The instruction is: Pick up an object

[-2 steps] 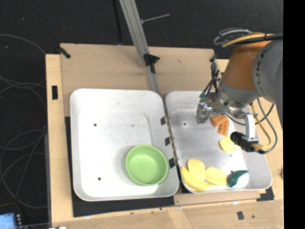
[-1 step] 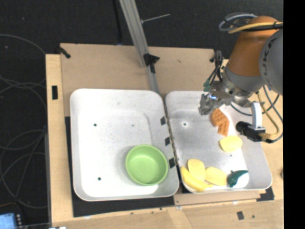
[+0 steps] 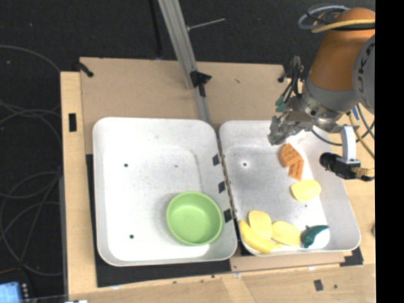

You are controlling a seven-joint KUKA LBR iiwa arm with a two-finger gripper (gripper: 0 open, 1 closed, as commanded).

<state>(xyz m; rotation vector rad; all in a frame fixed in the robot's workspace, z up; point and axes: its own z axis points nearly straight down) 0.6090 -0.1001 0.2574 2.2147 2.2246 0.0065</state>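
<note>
In the camera view, the gripper hangs over the far part of the right bin; whether it is apart or together cannot be told. The orange piece lies in that bin just beside and nearer than the gripper, with a yellow slice nearer still.

A bench with a tan, cardboard-coloured top carries two shallow white bins set side by side, their inner edges touching. The left bin sits near the middle of the bench, the right bin reaches toward its right side. A dark mat shows under the bins along the left and front edges. A slanted metal pole meets the bench behind the bins.
</note>
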